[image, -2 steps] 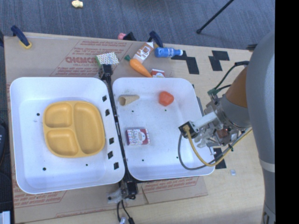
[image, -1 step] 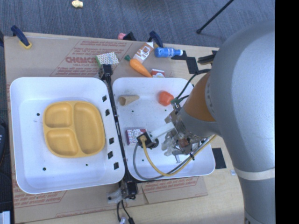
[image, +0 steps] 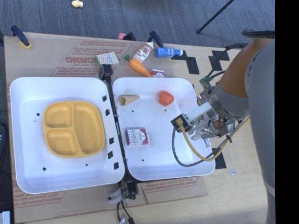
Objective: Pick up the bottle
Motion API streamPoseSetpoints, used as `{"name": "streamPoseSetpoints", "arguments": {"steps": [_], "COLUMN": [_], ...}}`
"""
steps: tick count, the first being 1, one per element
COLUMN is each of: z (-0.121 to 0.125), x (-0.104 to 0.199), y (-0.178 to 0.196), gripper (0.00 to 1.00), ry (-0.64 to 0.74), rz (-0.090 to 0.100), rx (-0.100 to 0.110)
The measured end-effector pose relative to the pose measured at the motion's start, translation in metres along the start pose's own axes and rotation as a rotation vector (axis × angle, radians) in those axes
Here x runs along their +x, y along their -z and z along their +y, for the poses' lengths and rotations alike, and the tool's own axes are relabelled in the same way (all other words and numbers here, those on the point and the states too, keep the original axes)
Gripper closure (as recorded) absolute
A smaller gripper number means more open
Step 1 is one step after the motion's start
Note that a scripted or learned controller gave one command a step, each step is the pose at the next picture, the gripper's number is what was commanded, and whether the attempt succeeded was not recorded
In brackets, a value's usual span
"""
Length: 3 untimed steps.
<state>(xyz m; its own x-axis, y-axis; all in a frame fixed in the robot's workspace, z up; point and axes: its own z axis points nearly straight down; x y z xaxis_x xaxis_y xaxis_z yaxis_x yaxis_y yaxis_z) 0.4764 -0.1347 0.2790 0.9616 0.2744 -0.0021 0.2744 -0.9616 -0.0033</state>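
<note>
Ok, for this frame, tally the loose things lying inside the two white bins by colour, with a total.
Yellow: 1, the divided plate in the left bin
Red: 1, the tomato in the right bin
Tan: 1, the cone
Red and white: 1, the small packet
Total: 4

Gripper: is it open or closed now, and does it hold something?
Gripper: cannot be told; it sits over the right bin, nothing seen held.
</note>
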Motion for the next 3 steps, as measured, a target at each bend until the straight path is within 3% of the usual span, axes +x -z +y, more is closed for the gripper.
{"name": "streamPoseSetpoints", "arguments": {"steps": [1,2,3], "z": [0.034,0.030,0.052], "x": [-0.010,-0.009,-0.015], "y": [0.022,-0.105,-0.092], "gripper": [1.00,1.00,1.00], "ry": [0.220,0.055,-0.068], "rz": [0.000,-0.002,-0.002], "rx": [0.000,0.003,0.001]}}
